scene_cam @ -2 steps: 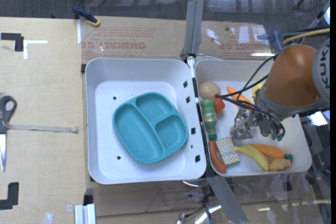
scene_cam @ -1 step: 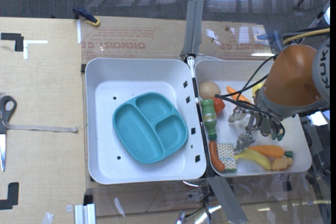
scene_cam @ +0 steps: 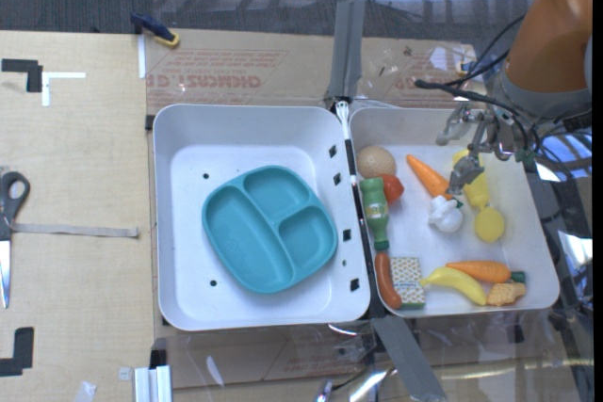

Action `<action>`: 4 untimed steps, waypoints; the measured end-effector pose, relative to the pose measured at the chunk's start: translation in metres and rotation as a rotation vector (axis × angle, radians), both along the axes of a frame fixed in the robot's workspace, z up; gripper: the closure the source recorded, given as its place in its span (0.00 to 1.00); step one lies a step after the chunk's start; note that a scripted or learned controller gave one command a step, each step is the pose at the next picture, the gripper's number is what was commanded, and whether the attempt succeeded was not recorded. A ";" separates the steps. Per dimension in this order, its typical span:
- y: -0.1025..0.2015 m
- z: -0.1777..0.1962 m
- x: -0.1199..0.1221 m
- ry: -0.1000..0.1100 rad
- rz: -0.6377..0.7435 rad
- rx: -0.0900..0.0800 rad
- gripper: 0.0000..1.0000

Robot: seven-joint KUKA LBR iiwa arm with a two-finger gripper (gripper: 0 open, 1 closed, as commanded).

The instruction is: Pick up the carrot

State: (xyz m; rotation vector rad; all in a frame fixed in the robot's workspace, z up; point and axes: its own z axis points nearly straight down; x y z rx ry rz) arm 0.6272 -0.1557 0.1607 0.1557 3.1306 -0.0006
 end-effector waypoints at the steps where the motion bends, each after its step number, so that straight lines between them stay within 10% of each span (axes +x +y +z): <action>1: 0.043 -0.068 -0.002 0.004 -0.063 0.002 0.00; 2: 0.043 -0.057 0.000 -0.003 -0.060 0.000 1.00; 3: 0.034 -0.067 -0.057 0.002 0.421 -0.002 1.00; 4: 0.034 -0.067 -0.057 0.002 0.421 -0.002 0.00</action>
